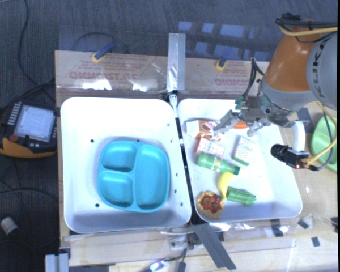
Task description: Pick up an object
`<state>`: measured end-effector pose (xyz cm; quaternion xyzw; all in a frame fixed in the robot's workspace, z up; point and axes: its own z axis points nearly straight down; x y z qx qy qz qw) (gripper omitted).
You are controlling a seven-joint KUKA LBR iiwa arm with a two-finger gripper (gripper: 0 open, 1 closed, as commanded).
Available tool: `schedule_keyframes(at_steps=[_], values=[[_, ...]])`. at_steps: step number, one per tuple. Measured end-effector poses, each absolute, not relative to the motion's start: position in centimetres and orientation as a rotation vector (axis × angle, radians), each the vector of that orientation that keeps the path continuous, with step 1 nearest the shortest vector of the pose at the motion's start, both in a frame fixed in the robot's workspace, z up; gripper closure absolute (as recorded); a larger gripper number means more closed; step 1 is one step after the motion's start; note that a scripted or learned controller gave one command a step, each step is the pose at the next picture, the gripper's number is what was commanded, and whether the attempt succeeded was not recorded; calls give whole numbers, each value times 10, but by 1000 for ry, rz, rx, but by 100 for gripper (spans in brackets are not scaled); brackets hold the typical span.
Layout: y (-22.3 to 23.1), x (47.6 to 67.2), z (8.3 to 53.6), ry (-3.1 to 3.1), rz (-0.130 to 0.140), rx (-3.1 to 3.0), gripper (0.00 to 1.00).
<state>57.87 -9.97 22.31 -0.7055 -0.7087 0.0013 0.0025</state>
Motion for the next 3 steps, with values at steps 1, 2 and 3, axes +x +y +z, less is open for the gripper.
schedule_keyframes(at_steps=[1,2,3], values=[[-69,531,180,-2306,6,-2126,0],[-96,494,143,-2616,1,-1730,0],[-29,502,181,-2715,0,-1574,0]])
